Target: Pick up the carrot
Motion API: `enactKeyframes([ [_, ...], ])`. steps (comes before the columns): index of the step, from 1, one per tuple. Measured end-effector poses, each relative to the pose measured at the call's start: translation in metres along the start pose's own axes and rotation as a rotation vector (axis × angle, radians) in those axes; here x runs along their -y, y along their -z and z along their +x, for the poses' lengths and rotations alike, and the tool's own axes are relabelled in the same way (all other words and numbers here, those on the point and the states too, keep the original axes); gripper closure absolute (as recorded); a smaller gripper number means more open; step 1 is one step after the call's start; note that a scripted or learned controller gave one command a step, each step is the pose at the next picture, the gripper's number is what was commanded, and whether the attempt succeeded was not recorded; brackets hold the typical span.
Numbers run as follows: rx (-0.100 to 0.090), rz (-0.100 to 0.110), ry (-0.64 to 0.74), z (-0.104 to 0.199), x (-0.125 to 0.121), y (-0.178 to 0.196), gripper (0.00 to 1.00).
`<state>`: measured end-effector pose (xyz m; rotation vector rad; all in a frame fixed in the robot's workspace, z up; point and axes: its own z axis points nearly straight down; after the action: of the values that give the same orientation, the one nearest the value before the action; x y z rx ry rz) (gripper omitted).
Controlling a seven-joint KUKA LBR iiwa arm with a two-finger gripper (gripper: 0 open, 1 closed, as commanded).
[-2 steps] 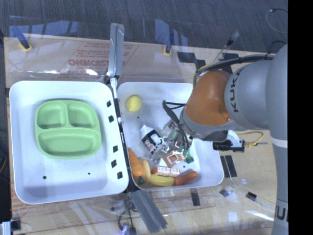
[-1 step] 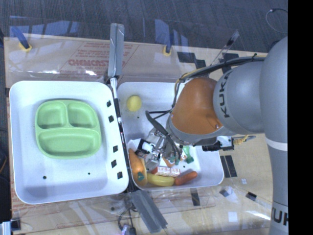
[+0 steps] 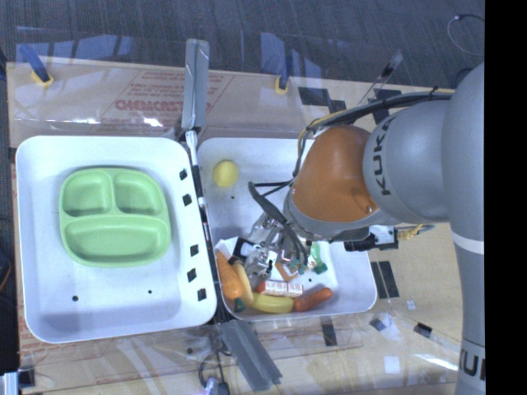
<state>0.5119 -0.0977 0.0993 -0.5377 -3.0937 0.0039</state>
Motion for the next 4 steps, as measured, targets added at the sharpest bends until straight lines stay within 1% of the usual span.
enactKeyframes([
  [1,0.018,-0.005,0.087,0.012,-0.105,0.099,1.0],
  [2,0.003,-0.002,0.089,0.016,-0.105,0.093,0.0],
  [3,0.002,-0.003,0.154,0.026,-0.137,0.152,0.0],
  [4,-0.001,-0.002,0.321,0.099,-0.188,0.041,0.0],
])
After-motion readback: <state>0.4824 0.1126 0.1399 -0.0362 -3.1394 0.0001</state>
